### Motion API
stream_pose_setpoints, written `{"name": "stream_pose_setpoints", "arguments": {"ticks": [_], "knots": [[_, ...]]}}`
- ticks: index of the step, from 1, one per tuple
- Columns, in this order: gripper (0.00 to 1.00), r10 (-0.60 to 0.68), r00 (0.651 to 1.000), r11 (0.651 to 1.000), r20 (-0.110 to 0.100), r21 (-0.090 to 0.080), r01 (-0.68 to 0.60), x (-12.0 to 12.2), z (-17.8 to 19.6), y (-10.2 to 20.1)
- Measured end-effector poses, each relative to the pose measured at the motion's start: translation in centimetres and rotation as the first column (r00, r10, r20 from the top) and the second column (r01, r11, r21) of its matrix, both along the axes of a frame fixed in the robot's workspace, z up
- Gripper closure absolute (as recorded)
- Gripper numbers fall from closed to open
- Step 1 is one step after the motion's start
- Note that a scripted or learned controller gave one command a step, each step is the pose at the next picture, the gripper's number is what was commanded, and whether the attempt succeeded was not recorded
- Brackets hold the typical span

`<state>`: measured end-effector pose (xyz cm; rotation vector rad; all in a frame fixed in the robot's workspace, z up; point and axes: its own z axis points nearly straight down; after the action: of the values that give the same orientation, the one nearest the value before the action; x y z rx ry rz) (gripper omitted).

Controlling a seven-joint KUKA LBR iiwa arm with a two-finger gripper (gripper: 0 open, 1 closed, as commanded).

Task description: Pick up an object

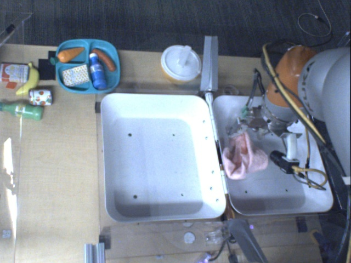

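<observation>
The arm's jaws [247,126] hang low in the right bin [285,199] at the upper edge of a crumpled pink cloth [243,156], their spread impossible to tell, while the left bin [159,201] sits on the pale wooden desk [52,190] beneath dark carpet [164,10].

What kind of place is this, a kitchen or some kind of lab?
Most likely a robotics lab bench set up for grasping trials: a grey arm reaches over two white bins, a pink cloth lies in the right one, and a toy food tray sits nearby.
</observation>
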<state>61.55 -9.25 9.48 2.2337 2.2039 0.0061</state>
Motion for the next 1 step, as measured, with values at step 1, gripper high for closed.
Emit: {"name": "stream_pose_setpoints", "arguments": {"ticks": [1], "knots": [[1.00,0.001,1.000,1.000,0.003,0.000,-0.001,0.12,1.05,0.09]]}}
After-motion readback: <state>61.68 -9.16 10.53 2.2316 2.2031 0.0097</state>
